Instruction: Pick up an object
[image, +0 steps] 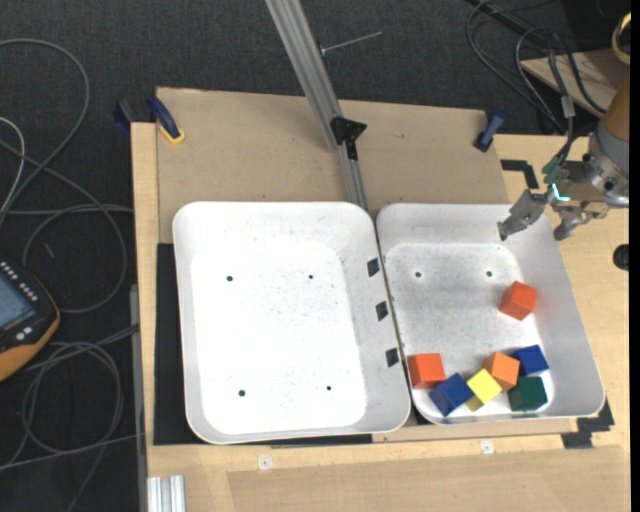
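Lone orange cube (518, 300) sits apart in right bin (450, 265), upper right of floor. Rest clustered at near edge: orange block (427, 369), blue cube (451, 392), yellow cube (484, 386), green cube (528, 394). Gripper (546, 219) hovers over bin's far right corner, fingers spread, nothing between them. Step looks like approach, no grasp yet. Next move likely: shift over lone cube, descend, straddle it, close. Left bin (270, 320) not in play.

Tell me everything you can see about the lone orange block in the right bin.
The orange block is a small cube, matte, possibly foam or painted wood, its top face lighter than its sides. It rests on the right bin floor, turned slightly askew, touching nothing, apart from the cluster of blocks at the near edge. The gripper is above the bin's far right corner.
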